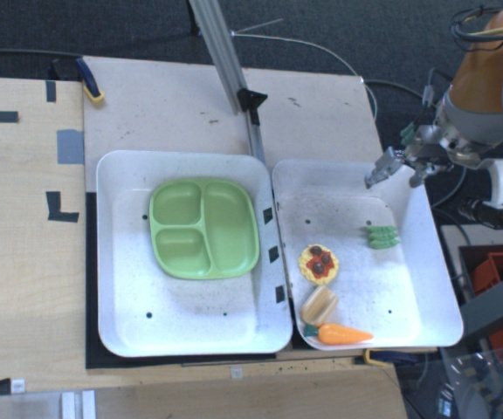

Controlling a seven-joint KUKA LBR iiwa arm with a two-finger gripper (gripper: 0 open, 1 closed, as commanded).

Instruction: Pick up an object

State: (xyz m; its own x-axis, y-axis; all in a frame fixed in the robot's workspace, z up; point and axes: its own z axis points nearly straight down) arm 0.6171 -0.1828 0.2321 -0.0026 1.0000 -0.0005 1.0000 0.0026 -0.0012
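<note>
Green plate (204, 228) in left bin (112, 234), toy food in right bin (426, 260) — pincer (396, 171) above

Single fixed camera above tabletop (182, 112), looking down at slant. Moderate distance: both white bins fully in frame, left bin (112, 234) and right bin (426, 260) side by side. Arm (478, 85) enters from right edge; bins lie left of fingers.

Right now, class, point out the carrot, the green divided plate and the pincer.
carrot (345, 334), camera view, middle of its orange body.
green divided plate (204, 228), camera view, its central ridge.
pincer (395, 169), camera view, midway between fingertips.
</note>
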